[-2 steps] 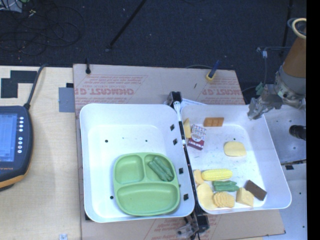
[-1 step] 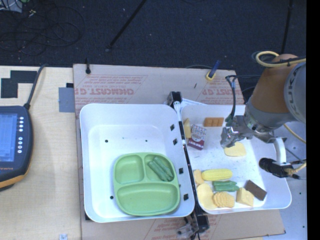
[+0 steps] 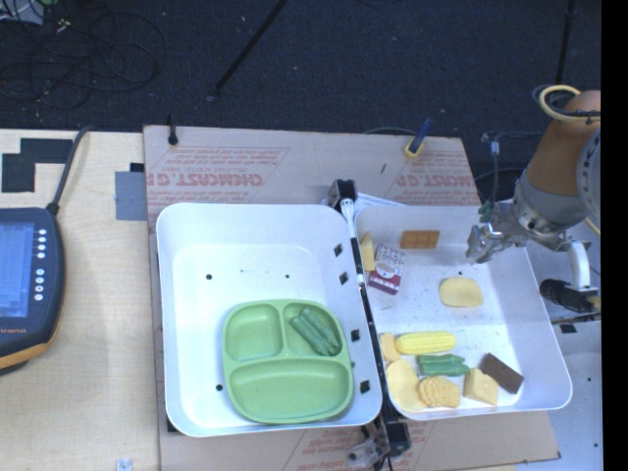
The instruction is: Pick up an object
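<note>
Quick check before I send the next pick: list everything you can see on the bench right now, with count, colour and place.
Bins: 2, white, side by side.
Divided tray: 1, green, left bin.
Bean pods: a few, green, tray's upper right compartment.
Cracker: 1, orange-brown, right bin, far end.
Packet: 1, red and white, right bin by the divider.
Round chip: 1, pale yellow, right bin centre.
Corn cob: 1, yellow, near end of right bin.
Handheld screen unit: 1, grey, left of bins.
End effector: 1, grey, above right bin's far right.
</note>
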